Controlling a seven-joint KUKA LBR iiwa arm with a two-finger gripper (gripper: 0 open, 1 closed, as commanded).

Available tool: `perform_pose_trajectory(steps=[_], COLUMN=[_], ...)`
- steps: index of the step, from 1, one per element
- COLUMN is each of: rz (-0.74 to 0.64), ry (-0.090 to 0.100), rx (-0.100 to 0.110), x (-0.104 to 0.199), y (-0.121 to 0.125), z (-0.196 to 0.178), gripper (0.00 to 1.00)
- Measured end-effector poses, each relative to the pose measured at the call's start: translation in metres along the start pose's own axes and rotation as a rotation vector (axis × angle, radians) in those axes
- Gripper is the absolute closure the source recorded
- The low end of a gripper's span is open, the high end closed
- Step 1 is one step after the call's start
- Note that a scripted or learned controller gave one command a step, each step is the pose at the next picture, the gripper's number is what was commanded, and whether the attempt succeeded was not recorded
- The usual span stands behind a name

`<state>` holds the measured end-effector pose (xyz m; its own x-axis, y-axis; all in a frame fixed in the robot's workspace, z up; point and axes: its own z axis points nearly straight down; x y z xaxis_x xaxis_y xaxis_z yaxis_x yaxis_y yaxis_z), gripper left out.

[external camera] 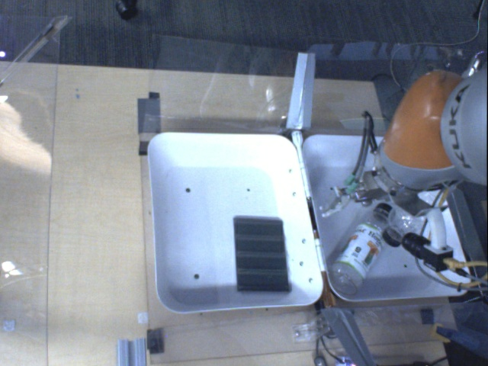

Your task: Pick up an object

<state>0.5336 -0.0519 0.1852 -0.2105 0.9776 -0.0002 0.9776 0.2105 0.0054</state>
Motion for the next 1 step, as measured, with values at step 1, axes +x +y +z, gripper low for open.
perform_pose_trajectory(steps=[1], rz=[-0.143], ry=[-0.005], rx=[-0.007], x=[-0.0582], y=[-0.0476], z=[0.0955], gripper=[0.00])
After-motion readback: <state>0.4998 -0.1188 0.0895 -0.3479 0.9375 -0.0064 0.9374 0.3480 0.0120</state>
